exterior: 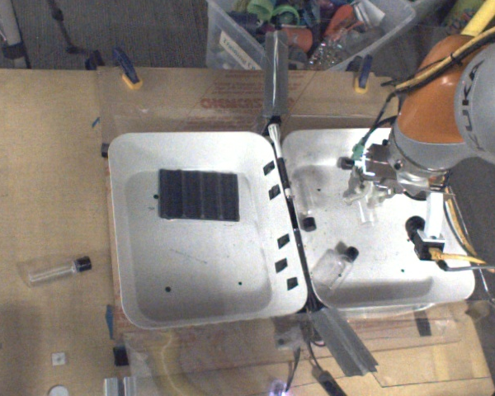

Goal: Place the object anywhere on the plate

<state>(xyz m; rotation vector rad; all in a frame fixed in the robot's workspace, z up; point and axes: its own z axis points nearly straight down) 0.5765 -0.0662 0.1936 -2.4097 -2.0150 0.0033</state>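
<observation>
A black ridged plate [200, 195] lies flat in the left bin [132, 246], towards its back. A clear vial with a black cap [335, 264] lies on its side near the front left of the right bin [396, 280]. My gripper [361, 200] hangs over the middle of the right bin, behind and a little to the right of the vial and apart from it. It is open, with nothing between its pale fingers [367, 211].
A small black piece [308, 221] sits in the right bin by the divider [285, 205]. Another capped vial [54, 269] lies on the bench left of the bins. A tub of coloured toys [309, 11] stands behind them.
</observation>
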